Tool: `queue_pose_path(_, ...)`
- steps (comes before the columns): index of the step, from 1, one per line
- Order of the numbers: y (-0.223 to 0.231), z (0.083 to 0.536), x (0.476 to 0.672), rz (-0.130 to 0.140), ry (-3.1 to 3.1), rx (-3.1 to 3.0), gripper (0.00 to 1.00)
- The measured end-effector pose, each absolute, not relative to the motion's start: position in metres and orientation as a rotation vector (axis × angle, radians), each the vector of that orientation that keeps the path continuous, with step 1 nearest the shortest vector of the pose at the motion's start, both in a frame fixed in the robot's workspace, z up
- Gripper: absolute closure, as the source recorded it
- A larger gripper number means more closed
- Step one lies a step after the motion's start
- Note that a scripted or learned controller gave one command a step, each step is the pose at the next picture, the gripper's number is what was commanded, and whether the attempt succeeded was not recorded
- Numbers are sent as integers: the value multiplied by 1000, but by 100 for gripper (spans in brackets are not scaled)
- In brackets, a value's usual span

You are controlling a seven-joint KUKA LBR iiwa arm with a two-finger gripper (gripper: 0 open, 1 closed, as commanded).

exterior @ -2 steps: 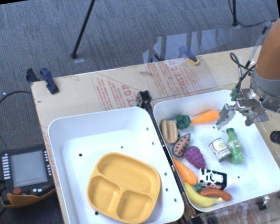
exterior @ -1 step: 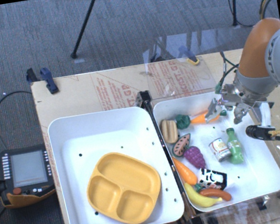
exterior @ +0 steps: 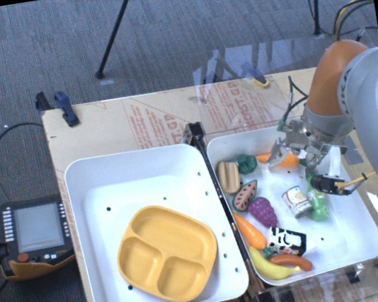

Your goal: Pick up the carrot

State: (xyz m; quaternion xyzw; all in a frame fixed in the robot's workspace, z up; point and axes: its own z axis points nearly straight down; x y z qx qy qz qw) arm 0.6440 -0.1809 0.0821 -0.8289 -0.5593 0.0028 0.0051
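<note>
Orange and tapered, the carrot lies in the right bin, close against that bin's left wall, slanting down toward the near edge with its thick end farther from the camera. Just right of it sit a purple grape bunch and a black-and-white patterned piece; a banana and a red chilli lie nearer the bin's front wall. The hand hangs over the far part of the same bin, well apart from the carrot, above a small orange piece; whether its fingers are spread or closed cannot be told, and nothing is seen gripped between them. A small can and a green item lie below the hand. The left bin holds a yellow divided plate. Left of the bench, a teach pendant rests on the floor.
</note>
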Motion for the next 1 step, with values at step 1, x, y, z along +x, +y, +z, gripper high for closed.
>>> queue_pose_path(1,-179,88,644,21,-1761,-2582,100)
